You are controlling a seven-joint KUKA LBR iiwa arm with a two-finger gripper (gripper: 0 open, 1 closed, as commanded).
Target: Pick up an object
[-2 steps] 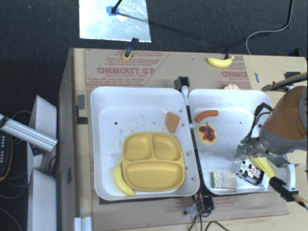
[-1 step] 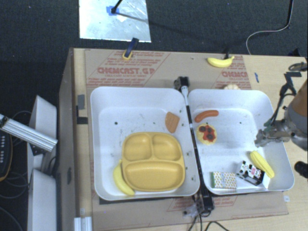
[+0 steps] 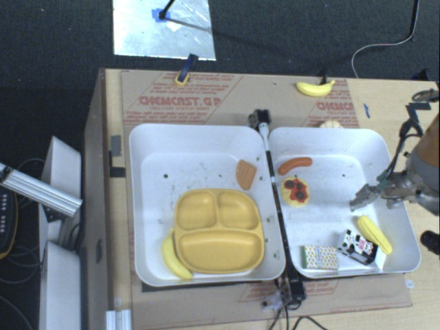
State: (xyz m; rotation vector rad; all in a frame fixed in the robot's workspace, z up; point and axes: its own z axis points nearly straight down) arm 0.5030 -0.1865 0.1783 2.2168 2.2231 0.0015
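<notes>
- The tool (image 3: pixel 364 199) hangs over the right bin (image 3: pixel 344 146), near its right wall; whether it is wide or narrow I cannot tell.
- Corn (image 3: pixel 375 234) lies just below it, beside a black-and-white toy (image 3: pixel 357 247) and a patterned block (image 3: pixel 320 257).
- A sausage (image 3: pixel 295 164) and a pizza (image 3: pixel 296 191) lie nearer the divider.
- The left bin (image 3: pixel 158 150) holds a yellow tray (image 3: pixel 218 229), a banana (image 3: pixel 173 258) and a brown wedge (image 3: pixel 245 174).

The right bin (image 3: pixel 385 150) holds a red sausage (image 3: pixel 295 163), a small pizza slice (image 3: pixel 296 191), a yellow corn cob (image 3: pixel 374 234), a black-and-white block (image 3: pixel 359 247) and a patterned packet (image 3: pixel 320 256). The corn cob lies slantwise, touching the block.
</notes>
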